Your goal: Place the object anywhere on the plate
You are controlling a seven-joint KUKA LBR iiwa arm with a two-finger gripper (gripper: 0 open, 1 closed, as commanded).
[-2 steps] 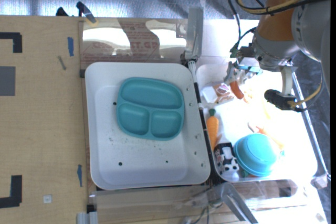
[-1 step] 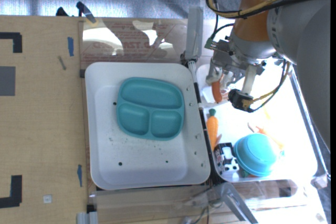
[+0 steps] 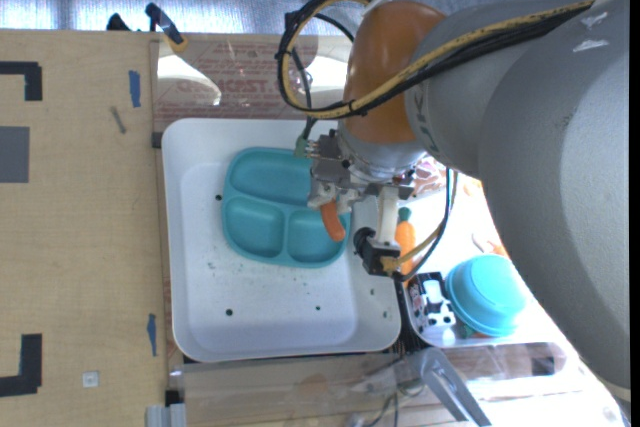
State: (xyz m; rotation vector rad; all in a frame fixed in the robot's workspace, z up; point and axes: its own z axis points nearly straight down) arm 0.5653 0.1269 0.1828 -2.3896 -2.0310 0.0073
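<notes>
Gripper [image 3: 335,205] grips a small orange carrot-like object [image 3: 332,221] over the teal divided plate's [image 3: 262,215] right edge.

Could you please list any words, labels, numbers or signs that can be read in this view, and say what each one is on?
None can be read.
Small black-and-white label on the bench beside the blue bowl: too small to read.
Reddish print on the clear sheet behind the white bin: blurred.

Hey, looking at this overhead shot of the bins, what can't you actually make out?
- gripper: open or shut unclear, wrist hardware crowds it.
- orange object: partly covered, identity and contact with the teal plate unclear.
- right bin: mostly hidden under the arm.
</notes>
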